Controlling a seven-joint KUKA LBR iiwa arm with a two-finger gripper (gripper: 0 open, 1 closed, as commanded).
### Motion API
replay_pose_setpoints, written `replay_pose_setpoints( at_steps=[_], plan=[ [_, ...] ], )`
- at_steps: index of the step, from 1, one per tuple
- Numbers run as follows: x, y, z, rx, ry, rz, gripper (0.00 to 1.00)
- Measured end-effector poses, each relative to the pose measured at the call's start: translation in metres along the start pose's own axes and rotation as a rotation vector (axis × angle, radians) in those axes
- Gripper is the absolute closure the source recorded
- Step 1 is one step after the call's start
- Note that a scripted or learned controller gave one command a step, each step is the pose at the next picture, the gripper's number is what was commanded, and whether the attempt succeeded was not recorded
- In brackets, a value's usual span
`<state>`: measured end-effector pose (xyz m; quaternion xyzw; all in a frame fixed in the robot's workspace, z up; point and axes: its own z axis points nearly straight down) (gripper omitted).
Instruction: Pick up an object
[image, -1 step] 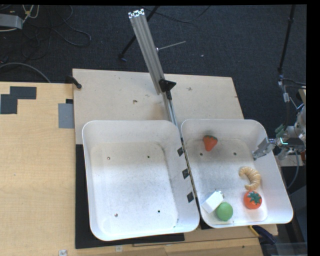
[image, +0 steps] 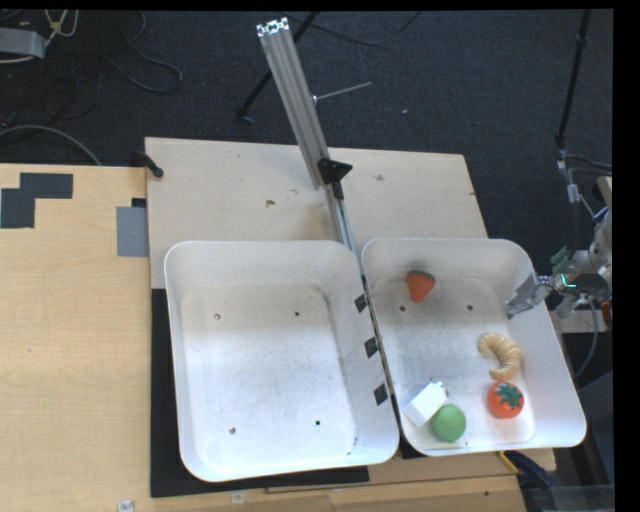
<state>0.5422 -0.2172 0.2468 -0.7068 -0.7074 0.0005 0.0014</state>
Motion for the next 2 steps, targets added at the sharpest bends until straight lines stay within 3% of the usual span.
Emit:
replay_pose_setpoints(
  at_steps=[2],
  plan=[
    [0.007, -0.012, 0.112, 0.005, 0.002, 0.001, 0.0]
  ],
)
